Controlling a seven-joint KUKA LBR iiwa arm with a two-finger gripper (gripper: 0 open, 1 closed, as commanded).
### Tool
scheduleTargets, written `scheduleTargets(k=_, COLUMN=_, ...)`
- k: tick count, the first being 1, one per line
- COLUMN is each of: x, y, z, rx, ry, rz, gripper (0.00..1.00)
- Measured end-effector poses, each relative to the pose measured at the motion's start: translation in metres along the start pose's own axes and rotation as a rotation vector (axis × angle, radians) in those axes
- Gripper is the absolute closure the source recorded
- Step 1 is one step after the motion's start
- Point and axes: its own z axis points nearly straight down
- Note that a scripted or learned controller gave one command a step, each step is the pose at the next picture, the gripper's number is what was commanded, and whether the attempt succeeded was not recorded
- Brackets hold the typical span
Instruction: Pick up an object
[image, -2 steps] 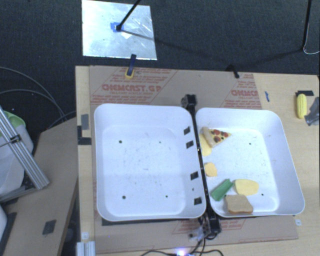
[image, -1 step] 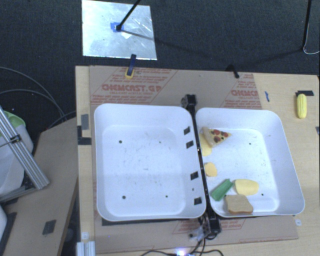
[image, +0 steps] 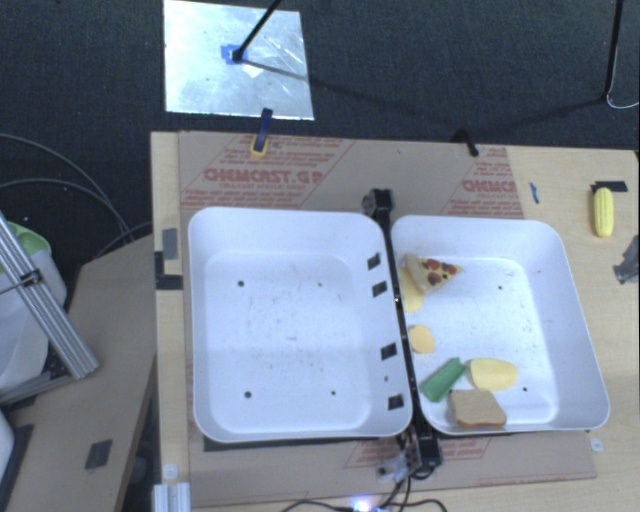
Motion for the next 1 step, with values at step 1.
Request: scheduleTargets(k=1, x=0.0498, y=-0.0071, z=0.0418, rx=0.0, ry=0.002, rz=-0.008, gripper=1.0)
